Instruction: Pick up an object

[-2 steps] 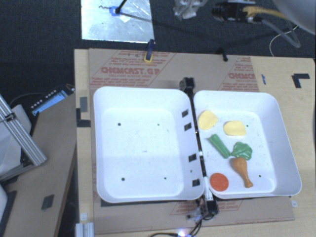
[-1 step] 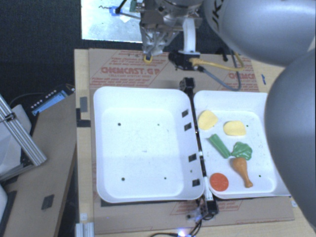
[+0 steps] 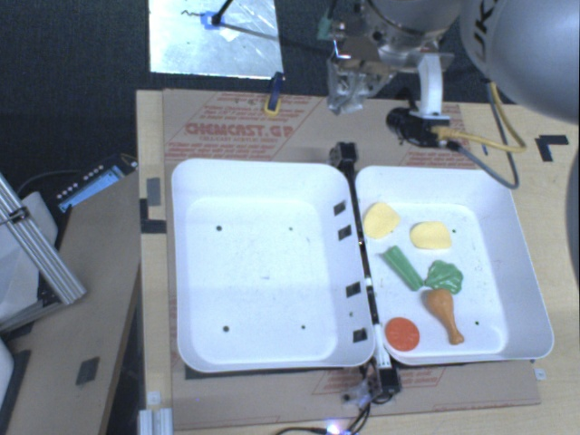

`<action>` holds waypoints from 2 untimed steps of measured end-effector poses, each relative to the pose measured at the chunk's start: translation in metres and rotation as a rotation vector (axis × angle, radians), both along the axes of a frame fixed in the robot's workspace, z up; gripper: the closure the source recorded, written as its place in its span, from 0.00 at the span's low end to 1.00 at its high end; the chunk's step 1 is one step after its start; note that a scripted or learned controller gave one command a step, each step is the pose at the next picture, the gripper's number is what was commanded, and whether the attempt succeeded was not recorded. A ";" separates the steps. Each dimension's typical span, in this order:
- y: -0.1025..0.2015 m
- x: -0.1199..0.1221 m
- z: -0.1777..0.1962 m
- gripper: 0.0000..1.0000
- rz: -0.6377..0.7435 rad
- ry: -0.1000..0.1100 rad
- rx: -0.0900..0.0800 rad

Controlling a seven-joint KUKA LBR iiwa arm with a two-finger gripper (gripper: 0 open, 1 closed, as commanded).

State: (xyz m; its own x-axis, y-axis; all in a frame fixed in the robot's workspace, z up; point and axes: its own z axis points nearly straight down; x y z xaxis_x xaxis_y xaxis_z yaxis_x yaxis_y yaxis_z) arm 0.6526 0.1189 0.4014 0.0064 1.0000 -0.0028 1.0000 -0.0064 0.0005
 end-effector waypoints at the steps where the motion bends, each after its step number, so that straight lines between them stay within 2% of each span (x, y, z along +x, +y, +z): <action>1: 0.073 0.004 0.058 1.00 0.016 -0.007 0.006; 2: 0.118 0.016 0.105 1.00 0.014 -0.007 0.006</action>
